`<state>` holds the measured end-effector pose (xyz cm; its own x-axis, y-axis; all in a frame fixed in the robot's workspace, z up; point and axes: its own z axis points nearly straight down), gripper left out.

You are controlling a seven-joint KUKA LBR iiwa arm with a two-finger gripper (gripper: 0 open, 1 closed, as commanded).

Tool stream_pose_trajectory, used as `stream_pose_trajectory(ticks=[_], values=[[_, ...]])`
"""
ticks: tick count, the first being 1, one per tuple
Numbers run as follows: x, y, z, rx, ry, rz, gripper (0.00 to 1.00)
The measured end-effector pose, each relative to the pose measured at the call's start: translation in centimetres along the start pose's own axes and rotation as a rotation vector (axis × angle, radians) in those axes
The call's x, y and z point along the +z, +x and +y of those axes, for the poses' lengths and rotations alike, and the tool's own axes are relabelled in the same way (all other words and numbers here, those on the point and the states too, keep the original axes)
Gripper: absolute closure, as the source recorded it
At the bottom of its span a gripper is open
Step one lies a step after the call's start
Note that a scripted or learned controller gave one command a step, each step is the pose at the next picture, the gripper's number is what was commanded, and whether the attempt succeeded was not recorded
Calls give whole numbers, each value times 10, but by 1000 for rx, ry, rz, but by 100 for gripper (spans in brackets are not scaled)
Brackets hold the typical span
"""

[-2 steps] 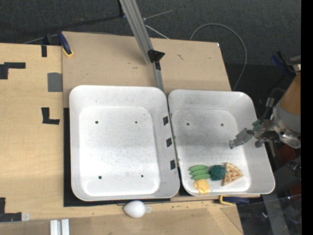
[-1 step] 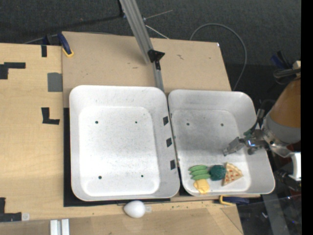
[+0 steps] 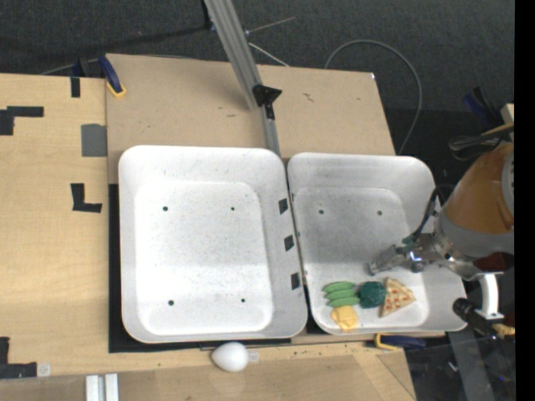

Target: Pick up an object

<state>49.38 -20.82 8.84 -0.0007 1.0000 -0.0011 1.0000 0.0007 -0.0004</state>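
A white egg-shaped object (image 3: pixel 230 356) lies on the bench just past the left bin's (image 3: pixel 201 161) front edge. In the right bin's (image 3: pixel 359 167) front right corner cluster green pods (image 3: pixel 339 291), a yellow piece (image 3: pixel 344 316), a dark green lump (image 3: pixel 371 292) and a pizza slice (image 3: pixel 396 296) — all small, hard to identify. Above them hangs the gripper (image 3: pixel 378 265) — fingers narrow, nothing between them; the arm (image 3: pixel 481 203) is cut off.

No legible text, label, brand, number or sign is appearing anywhere in the camera view. The black shapes lying on the wooden bench (image 3: pixel 50 140) at nine o'clock are forming plain tape marks, not letters. The two white bins are carrying only dark specks and small round holes.
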Motion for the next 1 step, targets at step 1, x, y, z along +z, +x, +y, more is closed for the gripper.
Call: stream_pose_trajectory(ticks=[1], values=[[-11, 1, 0, -1, 0, 1, 100]])
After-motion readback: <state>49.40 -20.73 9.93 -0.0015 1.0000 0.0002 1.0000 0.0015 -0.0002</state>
